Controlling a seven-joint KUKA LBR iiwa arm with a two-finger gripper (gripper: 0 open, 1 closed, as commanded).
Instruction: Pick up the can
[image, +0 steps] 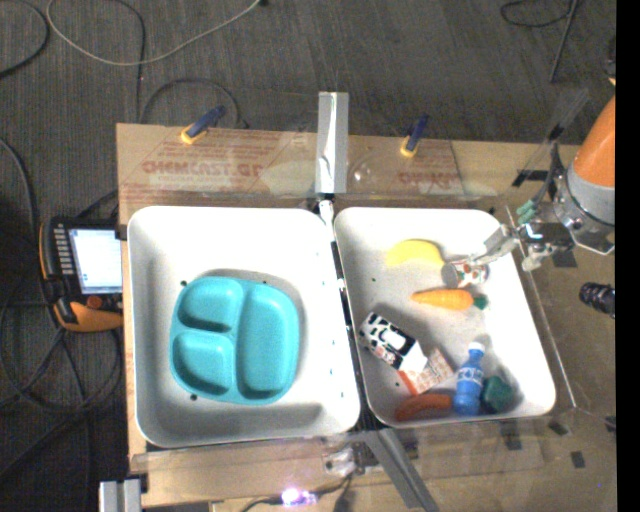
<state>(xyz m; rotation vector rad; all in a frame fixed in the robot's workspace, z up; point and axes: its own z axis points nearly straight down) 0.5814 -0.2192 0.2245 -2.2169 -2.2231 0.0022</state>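
We see the grey arm with its orange band (605, 150) reaching in from the right over the right-hand white bin (540, 345). Its gripper (470, 267) hangs low above the upper right part of that bin, just beside the green leafy end of the orange toy carrot (443, 297). We cannot tell whether the gripper is open or closed, and nothing we can make out is held in it.

The black-and-white can (387, 338) lies on its side near the left wall of the right bin, about halfway down, well apart from the gripper. Its lower end is touching or just beside a red-and-white carton (425, 371). Further toward the bin's near right corner stand a blue plastic bottle with a white cap (468, 381) and a dark green lump (498, 394), the two close together. A reddish sausage-shaped toy (423, 406) lies along the near wall. A yellow banana-like toy (413, 253) rests near the far wall, just above the carrot.

The left-hand white bin (150, 300) holds a teal divided plastic plate (238, 338) at its middle. Both bins sit on the brown tabletop (160, 170).
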